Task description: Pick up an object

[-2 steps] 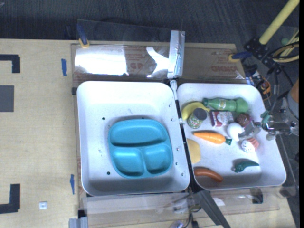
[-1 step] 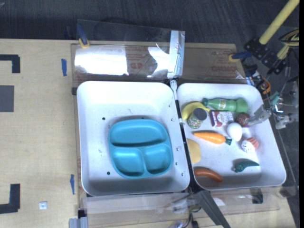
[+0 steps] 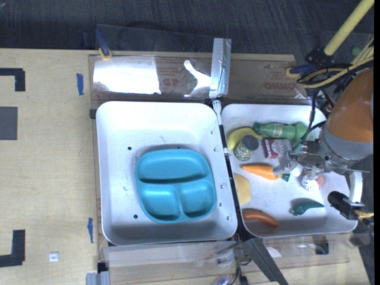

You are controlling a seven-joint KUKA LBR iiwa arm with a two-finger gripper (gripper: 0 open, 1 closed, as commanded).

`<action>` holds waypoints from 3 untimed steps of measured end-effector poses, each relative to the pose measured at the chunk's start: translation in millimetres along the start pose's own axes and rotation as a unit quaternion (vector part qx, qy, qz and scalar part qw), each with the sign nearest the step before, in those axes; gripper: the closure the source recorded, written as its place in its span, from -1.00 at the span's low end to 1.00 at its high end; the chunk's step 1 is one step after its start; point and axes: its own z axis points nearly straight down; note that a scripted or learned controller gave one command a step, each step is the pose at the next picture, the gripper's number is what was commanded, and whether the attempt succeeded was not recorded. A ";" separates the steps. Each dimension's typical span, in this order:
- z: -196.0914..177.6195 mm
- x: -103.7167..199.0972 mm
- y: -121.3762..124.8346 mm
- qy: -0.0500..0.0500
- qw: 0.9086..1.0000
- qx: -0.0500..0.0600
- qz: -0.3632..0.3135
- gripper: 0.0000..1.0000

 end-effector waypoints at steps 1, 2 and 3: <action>58.0 43.3 19.9 -0.001 0.999 -0.006 -0.035 -1.00; 46.7 43.1 21.2 -0.001 0.999 -0.009 -0.034 1.00; -79.4 95.8 32.1 0.000 0.998 -0.008 -0.061 1.00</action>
